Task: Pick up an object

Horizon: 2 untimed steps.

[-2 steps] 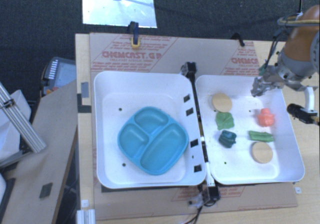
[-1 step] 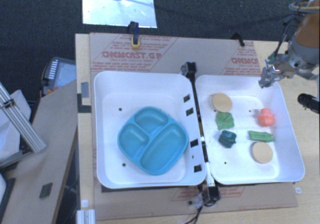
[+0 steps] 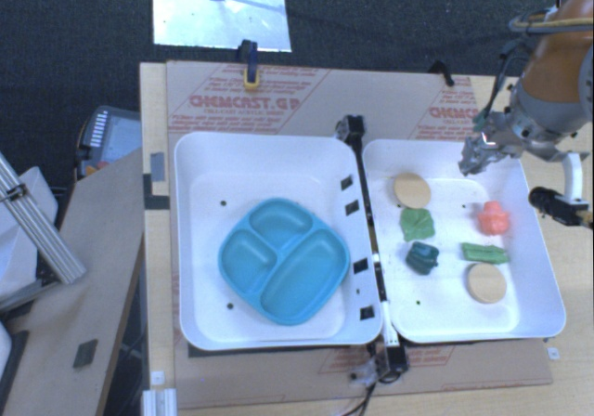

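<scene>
While the blue divided plate [image 3: 283, 260] fills the left bin's [image 3: 200, 219] middle, the right bin [image 3: 538, 307] holds a tan disc [image 3: 411, 190] near its far edge; the gripper [image 3: 473, 161], fingers unreadable, hovers at the far edge.

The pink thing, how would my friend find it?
Look in the right bin, the one without the blue plate. Near its right wall, just above a flat green piece, sits the pink thing. It is the only pink, lumpy item there.
</scene>
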Available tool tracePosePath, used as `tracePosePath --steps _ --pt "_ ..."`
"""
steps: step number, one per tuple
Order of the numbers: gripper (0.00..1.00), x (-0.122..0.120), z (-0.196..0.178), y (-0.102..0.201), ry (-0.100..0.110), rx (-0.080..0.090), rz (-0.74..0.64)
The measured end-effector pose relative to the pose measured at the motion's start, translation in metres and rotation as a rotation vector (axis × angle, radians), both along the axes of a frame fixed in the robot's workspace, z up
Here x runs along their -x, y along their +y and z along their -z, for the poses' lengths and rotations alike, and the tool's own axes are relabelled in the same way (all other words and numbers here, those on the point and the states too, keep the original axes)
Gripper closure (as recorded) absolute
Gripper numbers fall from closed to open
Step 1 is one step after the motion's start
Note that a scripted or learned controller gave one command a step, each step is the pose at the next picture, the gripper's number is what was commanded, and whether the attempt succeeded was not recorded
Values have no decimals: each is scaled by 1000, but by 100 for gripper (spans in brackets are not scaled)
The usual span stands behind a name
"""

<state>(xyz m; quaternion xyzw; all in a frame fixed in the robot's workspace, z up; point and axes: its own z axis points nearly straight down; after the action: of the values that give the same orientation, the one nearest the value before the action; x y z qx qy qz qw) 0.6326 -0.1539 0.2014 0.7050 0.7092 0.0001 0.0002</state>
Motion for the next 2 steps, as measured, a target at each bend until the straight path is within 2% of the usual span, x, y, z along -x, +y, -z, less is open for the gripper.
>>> tracePosePath --steps 1,2 --pt "100 13 -4 56 1 -1 -2" --pt "100 26 -8 100 0 -1 -1"
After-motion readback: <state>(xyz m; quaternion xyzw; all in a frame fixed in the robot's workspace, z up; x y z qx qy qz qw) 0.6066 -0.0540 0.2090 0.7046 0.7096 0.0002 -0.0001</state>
